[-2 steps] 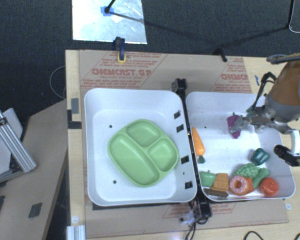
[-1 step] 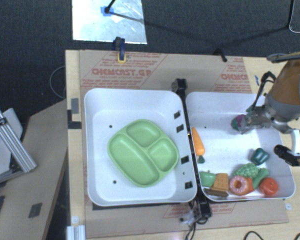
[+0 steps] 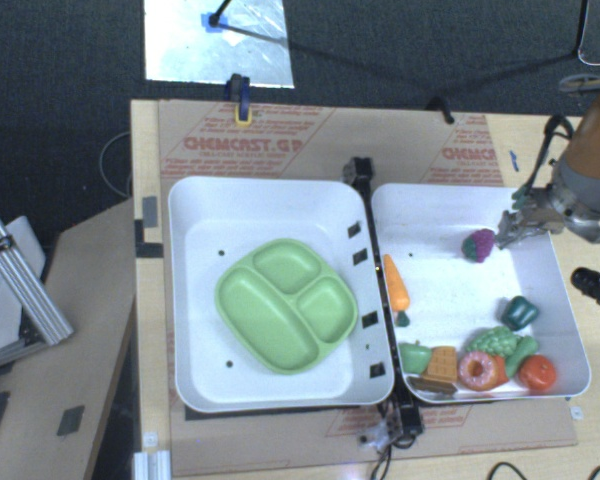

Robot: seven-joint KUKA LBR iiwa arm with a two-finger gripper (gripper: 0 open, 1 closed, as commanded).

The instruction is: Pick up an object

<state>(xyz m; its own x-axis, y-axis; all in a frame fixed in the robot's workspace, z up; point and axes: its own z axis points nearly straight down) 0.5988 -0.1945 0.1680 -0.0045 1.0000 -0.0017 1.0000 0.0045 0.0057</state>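
Note:
A small purple toy (image 3: 479, 245) lies in the right white bin (image 3: 435, 208), near its far right side. My gripper (image 3: 511, 228) hangs just to the right of it, close to the bin's right wall, with the arm coming in from the right edge. An orange carrot (image 3: 396, 283) lies by the bin's left wall. Along the bin's near edge sit a pink donut (image 3: 477, 370), a red tomato (image 3: 538, 372), a green leafy piece (image 3: 498, 343), a brown cracker (image 3: 442, 365) and a dark green pepper (image 3: 520, 312).
The left white bin (image 3: 195, 228) holds a light green divided plate (image 3: 285, 304). A black divider (image 3: 372, 268) runs between the two bins. Cardboard (image 3: 280, 138) covers the bench behind them, with a blue and yellow clamp (image 3: 241, 98) at the back.

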